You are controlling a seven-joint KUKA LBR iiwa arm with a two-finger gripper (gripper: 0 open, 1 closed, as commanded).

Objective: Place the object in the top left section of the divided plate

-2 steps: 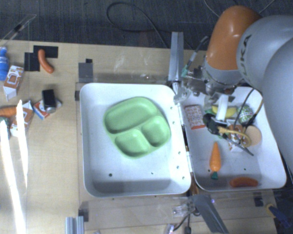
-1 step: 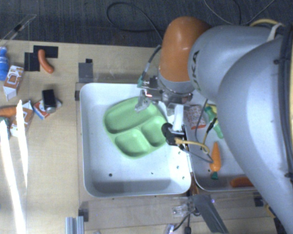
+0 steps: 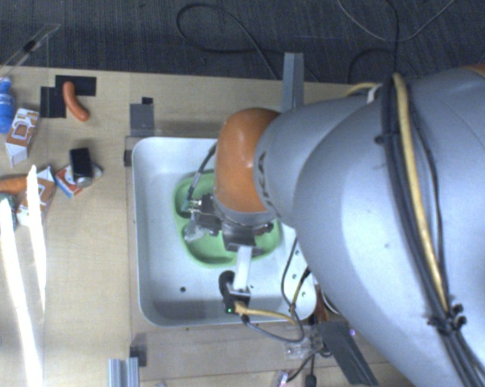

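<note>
Presently the grey arm (image 3: 371,216) reaches in from the right and covers most of the right half of the bench (image 3: 81,297); its orange band (image 3: 238,164) sits directly over the green divided plate (image 3: 196,248). The plate lies in the white bin (image 3: 158,240), near that bin's centre, and is largely hidden beneath the wrist. The gripper (image 3: 204,216) is lowered over the plate; whether it is released, clenched or grasping cannot be told, and the object for the plate cannot be identified. On the bench's left side, outside the bin: a blue bottle (image 3: 3,103) by the far left corner, a sausage (image 3: 76,103) beside it, a small carton (image 3: 22,133) and a black block (image 3: 80,164).
</note>
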